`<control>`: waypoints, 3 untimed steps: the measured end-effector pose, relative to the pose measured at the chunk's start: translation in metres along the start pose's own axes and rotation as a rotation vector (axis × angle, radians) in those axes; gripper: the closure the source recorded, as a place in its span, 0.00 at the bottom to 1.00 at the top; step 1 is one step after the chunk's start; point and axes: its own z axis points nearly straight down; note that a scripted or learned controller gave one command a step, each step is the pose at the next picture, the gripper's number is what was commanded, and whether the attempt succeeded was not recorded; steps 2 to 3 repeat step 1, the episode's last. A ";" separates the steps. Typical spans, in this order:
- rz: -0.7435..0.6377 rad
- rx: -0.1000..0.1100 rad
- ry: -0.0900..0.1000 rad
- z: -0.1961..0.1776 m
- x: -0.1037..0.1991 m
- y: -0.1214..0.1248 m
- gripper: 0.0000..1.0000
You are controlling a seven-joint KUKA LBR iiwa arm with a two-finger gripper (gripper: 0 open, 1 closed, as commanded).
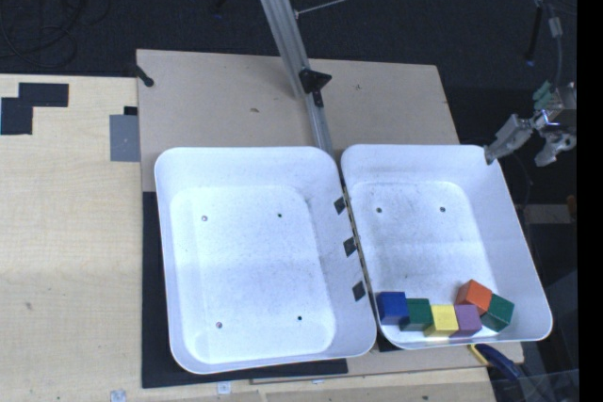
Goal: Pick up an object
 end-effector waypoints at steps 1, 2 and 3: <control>-0.001 0.010 0.002 0.005 0.001 -0.002 0.00; -0.001 0.010 0.002 0.005 0.001 -0.002 0.00; -0.001 0.010 0.002 0.005 0.001 -0.002 0.00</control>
